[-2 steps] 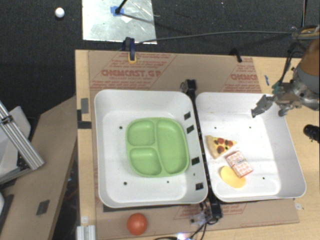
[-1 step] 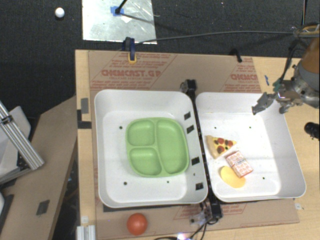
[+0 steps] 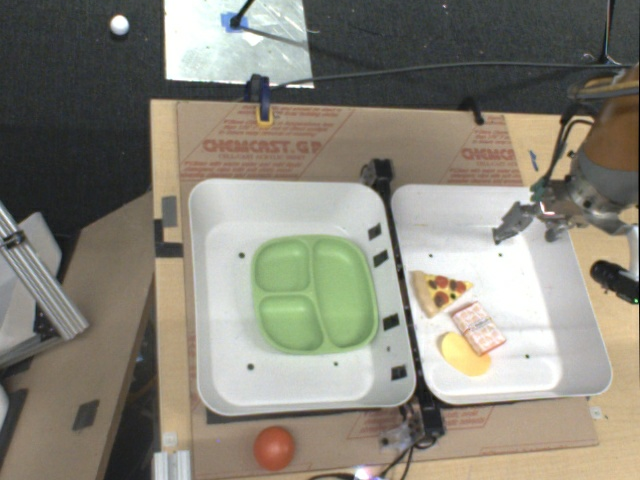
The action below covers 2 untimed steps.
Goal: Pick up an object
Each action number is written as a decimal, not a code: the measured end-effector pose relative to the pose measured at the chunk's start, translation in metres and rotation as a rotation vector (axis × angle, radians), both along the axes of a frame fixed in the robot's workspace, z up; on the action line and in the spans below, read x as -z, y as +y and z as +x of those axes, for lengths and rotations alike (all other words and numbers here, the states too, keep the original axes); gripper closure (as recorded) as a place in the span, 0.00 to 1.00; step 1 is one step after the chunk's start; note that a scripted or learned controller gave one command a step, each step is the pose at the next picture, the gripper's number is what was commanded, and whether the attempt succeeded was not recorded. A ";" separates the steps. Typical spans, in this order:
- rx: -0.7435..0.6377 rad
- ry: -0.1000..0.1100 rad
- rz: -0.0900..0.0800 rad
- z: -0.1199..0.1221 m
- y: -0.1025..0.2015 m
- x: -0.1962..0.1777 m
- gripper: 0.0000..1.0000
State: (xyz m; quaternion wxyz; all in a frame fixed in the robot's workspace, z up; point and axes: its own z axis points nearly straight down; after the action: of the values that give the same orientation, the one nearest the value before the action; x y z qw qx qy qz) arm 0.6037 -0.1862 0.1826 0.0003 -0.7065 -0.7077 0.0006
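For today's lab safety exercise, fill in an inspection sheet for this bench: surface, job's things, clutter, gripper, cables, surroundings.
Surface: bench bearing left bin and right bin.
Job's things: pizza slice, red box and yellow piece in right bin; green tray in left bin.
Clutter: red ball on bench front edge.
Gripper: gripper above right bin, holding nothing.
Cables: black cable behind bench.
Surroundings: silver sheet, white ball.

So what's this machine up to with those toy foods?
A robot arm reaches in from the right, and its gripper hovers over the upper part of the right bin. It holds nothing. Below it lie a toy pizza slice, a small red box and a yellow piece. The left bin holds a green divided tray.
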 end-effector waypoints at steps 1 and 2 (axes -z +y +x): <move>0.000 -0.001 0.000 0.000 -0.002 0.042 0.00; 0.000 0.001 0.001 0.000 -0.002 0.094 0.00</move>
State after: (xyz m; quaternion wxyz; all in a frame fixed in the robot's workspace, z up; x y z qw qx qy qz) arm 0.6034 -0.1877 0.0888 0.0010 -0.7065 -0.7077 0.0005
